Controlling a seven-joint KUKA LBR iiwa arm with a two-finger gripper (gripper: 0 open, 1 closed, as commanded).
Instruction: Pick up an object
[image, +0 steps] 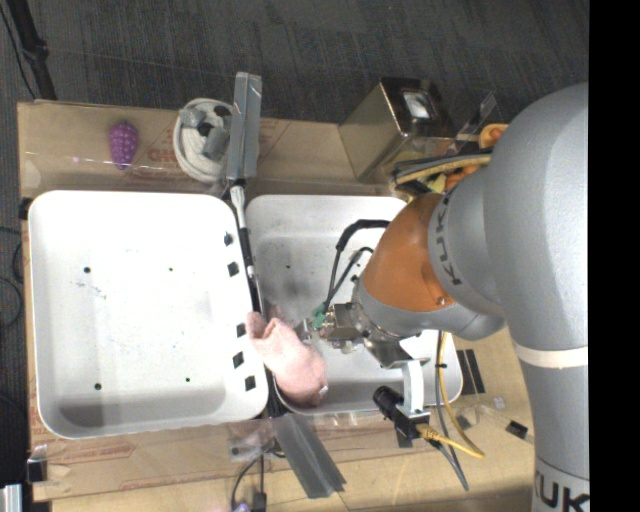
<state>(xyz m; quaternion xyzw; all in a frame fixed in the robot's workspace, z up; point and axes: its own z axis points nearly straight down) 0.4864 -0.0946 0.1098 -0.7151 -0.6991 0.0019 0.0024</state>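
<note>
The arm (480, 240) bends low over the right bin (300, 225), beside a pink object (290, 362).

We cannot determine finger state: the gripper (335, 330) is masked by the wrist. The arm (520, 250) covers much of the right bin (300, 225) and is cut off at the frame bottom. The pink object (290, 362) appears blurred, identity undetermined.

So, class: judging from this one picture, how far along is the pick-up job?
Done: the arm has reached into the right bin, its end effector low beside the pink object at the bin's left wall. In hand: nothing visibly; the object rests against the divider, and a grasp cannot be confirmed. Left: securing the object and lifting it.
</note>
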